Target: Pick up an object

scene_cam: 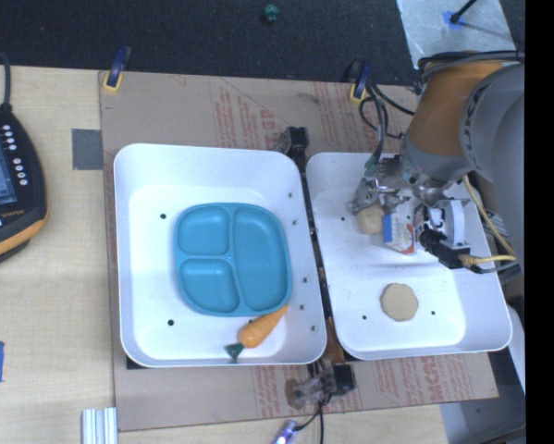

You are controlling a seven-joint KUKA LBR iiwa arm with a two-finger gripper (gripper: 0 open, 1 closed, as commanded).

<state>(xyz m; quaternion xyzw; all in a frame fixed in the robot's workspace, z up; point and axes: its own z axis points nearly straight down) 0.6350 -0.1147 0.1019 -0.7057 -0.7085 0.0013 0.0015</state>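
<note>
Jaws (387,202) sit low in the right bin (443,336), over a small tan lump (370,220) and a little box (400,229); I cannot tell their state; a round cookie (400,302) lies nearby; the left bin (142,248) has a blue plate (232,257) and a carrot (261,328).

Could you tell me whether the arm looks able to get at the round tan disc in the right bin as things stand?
Probably yes. The round tan disc lies alone on the right bin's floor, nothing over or against it. The gripper is working over the same bin, above a small blue-and-white carton.
</note>
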